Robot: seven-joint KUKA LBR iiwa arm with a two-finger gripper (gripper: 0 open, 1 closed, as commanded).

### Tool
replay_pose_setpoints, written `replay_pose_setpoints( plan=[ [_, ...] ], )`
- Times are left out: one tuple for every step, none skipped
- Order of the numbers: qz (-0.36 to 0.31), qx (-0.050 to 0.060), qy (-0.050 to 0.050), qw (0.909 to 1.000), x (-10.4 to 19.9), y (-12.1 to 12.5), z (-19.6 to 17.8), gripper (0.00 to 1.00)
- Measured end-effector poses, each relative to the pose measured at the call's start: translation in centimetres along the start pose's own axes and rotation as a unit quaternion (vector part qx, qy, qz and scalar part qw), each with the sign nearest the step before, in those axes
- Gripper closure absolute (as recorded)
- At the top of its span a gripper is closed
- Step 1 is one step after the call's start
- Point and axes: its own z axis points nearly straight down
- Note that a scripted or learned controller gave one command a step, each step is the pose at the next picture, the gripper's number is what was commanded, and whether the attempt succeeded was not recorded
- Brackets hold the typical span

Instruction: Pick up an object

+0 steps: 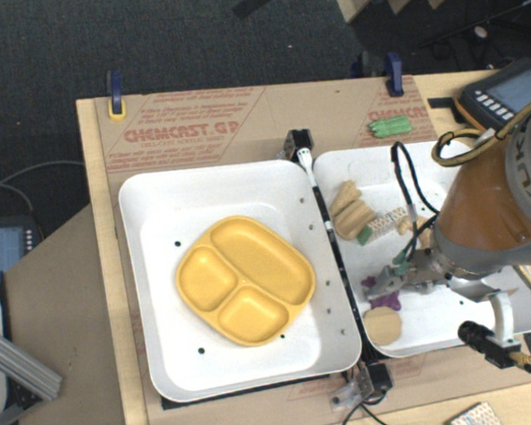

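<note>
The left bin (151,294) holds a yellow three-part tray (244,279) at its centre. In the right bin (359,164), a tan block (349,209) lies at 11 o'clock, a purple piece (380,284) at 8 and a tan disc (384,325) at 7. The gripper (411,267) hangs just beside the purple piece; whether its fingers are apart or together I cannot tell.

Single fixed camera, mounted above the bench (191,130), looking down at a slant. Field of view takes in both white bins: left bin (161,293) whole, right bin (373,162) partly covered by the arm (496,211) entering from the right. Distance moderate: bench edges, dark carpet (87,37) behind and clutter at the left margin fall within frame.
</note>
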Motion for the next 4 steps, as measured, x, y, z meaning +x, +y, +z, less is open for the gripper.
replay_pose_setpoints(
  plan=[
    [0.0,-0.002,-0.001,1.0,0.0,0.1,-1.1,1.0],
    [0.0,-0.001,0.0,1.0,0.0,0.0,-1.0,0.0],
    [0.0,0.0,0.0,1.0,0.0,0.0,0.0,0.0],
    [0.0,-0.002,-0.001,1.0,0.0,0.1,-1.1,1.0]
  ],
)
